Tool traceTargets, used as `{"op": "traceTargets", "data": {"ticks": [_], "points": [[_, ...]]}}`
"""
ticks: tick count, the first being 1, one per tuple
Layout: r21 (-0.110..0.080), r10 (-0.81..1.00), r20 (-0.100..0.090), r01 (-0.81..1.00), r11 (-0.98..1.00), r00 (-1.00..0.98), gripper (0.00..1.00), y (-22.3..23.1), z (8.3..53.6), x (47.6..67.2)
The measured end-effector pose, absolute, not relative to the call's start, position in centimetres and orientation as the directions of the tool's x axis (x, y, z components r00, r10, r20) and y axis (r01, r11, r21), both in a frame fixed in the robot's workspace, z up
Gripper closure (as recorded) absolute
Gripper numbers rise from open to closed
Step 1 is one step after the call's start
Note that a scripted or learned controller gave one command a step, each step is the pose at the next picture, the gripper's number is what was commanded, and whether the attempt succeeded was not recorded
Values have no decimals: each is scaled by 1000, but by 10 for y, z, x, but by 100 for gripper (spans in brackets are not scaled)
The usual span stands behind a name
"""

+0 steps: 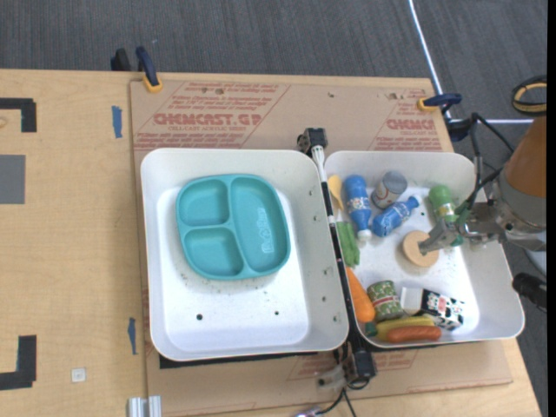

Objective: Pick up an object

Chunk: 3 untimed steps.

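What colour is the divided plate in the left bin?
Teal, a light blue-green; the divided plate shows clearly in the camera view.

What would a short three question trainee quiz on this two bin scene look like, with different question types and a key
1. True or false: the teal divided plate lies in the right bin.
2. Multiple choice: the gripper is over which item? A) the round tan disc B) the carrot C) the black and white cow toy
3. Fill in: the two blue bottles lie in the ____ bin.

Key
1. False; it lies in the left bin.
2. A; the gripper is low over the disc's right edge, and whether it grips it cannot be told.
3. Right.
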<state>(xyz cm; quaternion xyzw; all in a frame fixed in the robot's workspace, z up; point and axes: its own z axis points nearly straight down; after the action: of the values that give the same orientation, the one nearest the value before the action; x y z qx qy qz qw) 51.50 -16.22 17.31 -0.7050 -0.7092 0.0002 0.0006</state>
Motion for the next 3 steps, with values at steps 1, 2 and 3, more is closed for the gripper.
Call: {"op": "traceTargets", "data": {"ticks": [1, 2, 3], "points": [[10, 998, -3, 998, -59, 59, 0, -107, 86, 482], [3, 994, -1, 994, 105, -105, 0, -145, 85, 549], [26, 990, -12, 989, 144, -143, 0, -99, 89, 492]]}}
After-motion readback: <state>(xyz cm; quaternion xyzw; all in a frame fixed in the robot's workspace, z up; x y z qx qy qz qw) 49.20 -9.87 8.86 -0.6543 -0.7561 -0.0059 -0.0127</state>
